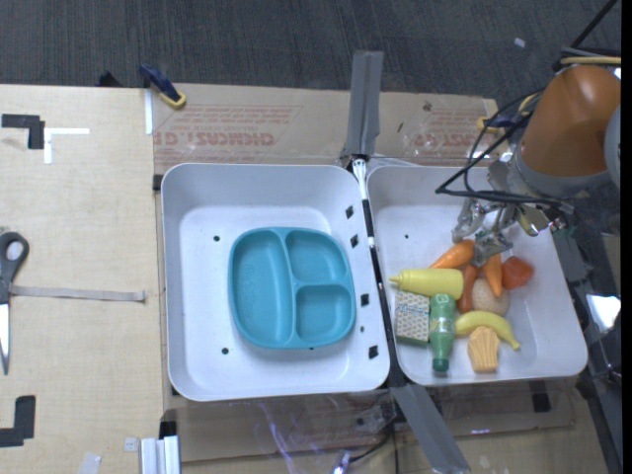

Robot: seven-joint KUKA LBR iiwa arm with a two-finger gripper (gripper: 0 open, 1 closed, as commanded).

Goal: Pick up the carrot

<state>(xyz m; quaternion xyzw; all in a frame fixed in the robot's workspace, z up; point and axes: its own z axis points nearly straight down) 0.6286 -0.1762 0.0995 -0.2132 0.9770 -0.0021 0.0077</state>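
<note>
Above the right bin, my gripper, whose state I cannot tell, may grab the tomato beside the carrot.

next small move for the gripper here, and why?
Probably a short descent onto the carrot. The gripper sits just above its right end in the right bin, with nothing visibly between its fingers. A yellow bottle crowds the carrot from below, so come straight down.

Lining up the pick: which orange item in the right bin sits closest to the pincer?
The carrot, lying slanted above the yellow bottle, just left of the pincer; the other orange pieces sit lower.
</note>
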